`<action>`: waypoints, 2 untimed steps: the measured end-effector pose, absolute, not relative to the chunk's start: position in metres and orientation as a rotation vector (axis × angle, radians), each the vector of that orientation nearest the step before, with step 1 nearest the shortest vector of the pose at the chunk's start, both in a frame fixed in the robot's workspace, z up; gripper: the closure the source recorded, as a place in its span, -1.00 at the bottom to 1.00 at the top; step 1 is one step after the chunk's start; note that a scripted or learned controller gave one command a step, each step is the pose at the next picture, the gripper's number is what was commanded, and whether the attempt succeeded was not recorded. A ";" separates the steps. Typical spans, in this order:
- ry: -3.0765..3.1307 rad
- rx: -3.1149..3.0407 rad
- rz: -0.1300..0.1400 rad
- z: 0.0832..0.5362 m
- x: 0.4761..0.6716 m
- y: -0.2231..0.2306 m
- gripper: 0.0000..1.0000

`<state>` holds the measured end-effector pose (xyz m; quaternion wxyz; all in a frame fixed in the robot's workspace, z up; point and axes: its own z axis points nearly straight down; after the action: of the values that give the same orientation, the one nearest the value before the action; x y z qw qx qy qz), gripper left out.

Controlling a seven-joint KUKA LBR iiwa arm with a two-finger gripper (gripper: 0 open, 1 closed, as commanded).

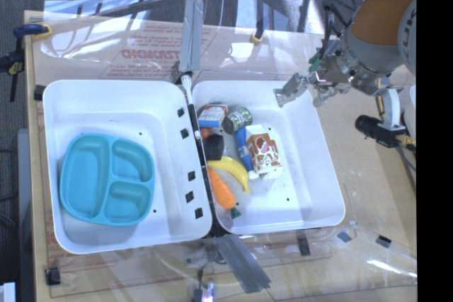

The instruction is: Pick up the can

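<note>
The can [238,119] lies near the top of the right bin [320,173], touching the other little things, and the tool [303,91] hangs over the bin's far edge with its fingers apart and empty, so the picking up is not done yet

Bright, even overhead light; glare on clear plastic sheeting [233,18]; mild softness.
</note>
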<state>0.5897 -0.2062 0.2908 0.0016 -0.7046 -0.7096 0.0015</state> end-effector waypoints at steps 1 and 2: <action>-2.312 -2.121 0.006 0.136 0.613 -0.168 -1.00; -2.199 -2.243 0.001 0.155 0.657 -0.176 -1.00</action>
<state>0.6571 -0.1760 0.1548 0.0002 -0.7141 -0.7000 0.0004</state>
